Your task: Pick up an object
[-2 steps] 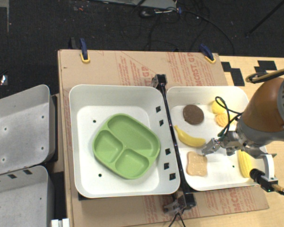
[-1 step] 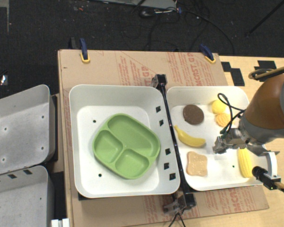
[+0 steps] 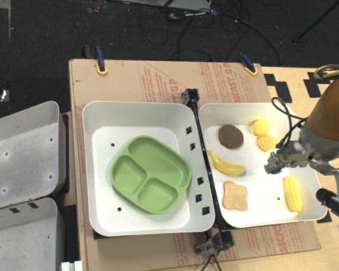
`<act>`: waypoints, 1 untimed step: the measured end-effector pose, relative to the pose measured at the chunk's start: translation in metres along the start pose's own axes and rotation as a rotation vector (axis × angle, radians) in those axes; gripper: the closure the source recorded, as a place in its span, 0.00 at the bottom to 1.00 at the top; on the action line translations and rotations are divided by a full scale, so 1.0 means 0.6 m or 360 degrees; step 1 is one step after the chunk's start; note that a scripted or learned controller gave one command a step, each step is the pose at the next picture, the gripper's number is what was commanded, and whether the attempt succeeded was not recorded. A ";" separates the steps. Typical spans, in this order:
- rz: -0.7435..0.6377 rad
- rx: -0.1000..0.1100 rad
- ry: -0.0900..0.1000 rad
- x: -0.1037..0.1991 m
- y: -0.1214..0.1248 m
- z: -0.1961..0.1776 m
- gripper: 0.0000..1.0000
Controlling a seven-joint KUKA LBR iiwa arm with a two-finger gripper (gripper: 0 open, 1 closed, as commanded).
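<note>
The right bin [image 3: 260,219] holds several toy foods: a brown round patty [image 3: 230,136], a yellow lemon [image 3: 261,127], a ridged orange-yellow piece [image 3: 265,143], a banana [image 3: 226,164], a slice of toast [image 3: 235,196] and a corn cob [image 3: 292,193]. My gripper [image 3: 274,164] hangs over the right side of this bin, just below the ridged piece and up and left of the corn cob. I see nothing between its fingers.
A green divided plate [image 3: 151,174] lies in the left bin [image 3: 96,151]. The arm's orange band [image 3: 330,114] and grey wrist come in from the right edge. Cables run above the gripper. Grey trays [image 3: 22,151] lie left of the bench.
</note>
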State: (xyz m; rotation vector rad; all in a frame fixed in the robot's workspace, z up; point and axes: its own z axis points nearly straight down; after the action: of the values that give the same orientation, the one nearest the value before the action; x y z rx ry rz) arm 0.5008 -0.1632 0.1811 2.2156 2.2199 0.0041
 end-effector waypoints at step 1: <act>-0.0002 -0.0003 -0.0001 -0.005 0.003 -0.106 1.00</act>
State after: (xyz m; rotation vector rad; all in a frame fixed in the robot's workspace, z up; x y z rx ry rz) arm 0.5025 -0.1660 0.2447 2.2132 2.2197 0.0051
